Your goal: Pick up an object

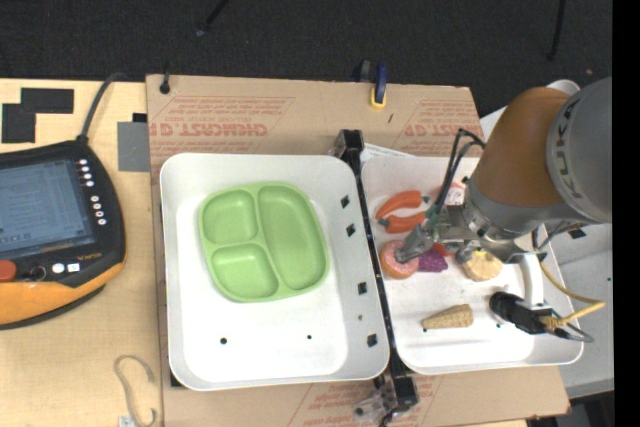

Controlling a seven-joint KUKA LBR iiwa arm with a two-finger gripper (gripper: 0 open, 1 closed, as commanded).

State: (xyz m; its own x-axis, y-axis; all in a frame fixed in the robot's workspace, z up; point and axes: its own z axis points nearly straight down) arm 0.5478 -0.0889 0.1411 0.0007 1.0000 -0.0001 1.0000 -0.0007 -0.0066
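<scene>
Approach step, by the look — gripper [418,243] low in the right bin [470,357], fingers seemingly spread over the pink ring [398,264], beside the purple piece [432,262]. Next: descend, close — without nudging neighbours.

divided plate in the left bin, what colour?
Light green; the divided plate shows clearly in the camera view, in the left bin.

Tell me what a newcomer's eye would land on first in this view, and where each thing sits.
The bright green three-compartment plastic plate stands out first, lying alone in the left white bin. Next comes the bulky grey arm with its orange band, reaching in from the right, its gripper low over a cluster of small items in the right white bin: an orange-red curved piece, a purple lump and a tan cone.
</scene>
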